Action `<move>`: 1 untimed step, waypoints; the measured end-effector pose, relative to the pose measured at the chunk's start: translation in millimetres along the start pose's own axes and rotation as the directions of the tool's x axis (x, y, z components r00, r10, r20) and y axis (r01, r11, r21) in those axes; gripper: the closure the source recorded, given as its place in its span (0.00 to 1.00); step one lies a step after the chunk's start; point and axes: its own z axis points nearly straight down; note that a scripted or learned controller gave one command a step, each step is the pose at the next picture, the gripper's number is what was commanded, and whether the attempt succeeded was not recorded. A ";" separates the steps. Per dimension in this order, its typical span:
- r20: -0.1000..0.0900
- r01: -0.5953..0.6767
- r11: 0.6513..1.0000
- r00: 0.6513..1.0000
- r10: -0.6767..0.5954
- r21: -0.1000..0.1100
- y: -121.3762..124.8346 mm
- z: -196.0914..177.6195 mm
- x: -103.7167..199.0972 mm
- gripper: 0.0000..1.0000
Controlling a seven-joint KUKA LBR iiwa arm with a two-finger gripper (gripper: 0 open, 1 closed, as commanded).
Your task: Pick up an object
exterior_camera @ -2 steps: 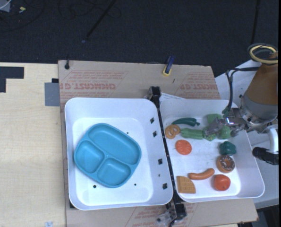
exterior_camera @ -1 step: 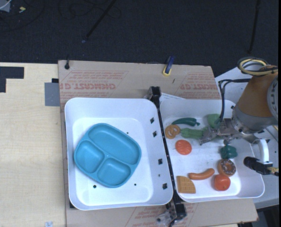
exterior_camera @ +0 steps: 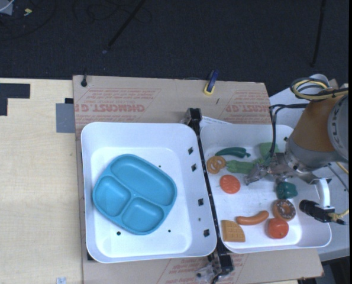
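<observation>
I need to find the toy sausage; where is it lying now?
The sausage lies in the right bin, near its front edge, between the waffle piece and the red tomato.

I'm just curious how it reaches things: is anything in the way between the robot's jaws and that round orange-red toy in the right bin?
Nothing visible. The gripper hangs just right of the orange-red toy, with bare bin floor between them. The green pieces lie close above that gap.

A divided plate (exterior_camera: 134, 193) lies in the left bin (exterior_camera: 99, 136), while toy foods (exterior_camera: 229, 184) lie scattered in the right bin (exterior_camera: 317, 239) beside it.
</observation>
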 end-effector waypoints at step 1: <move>-0.001 -0.002 1.000 1.000 0.002 0.001 -0.1 -10.9 -0.3 1.00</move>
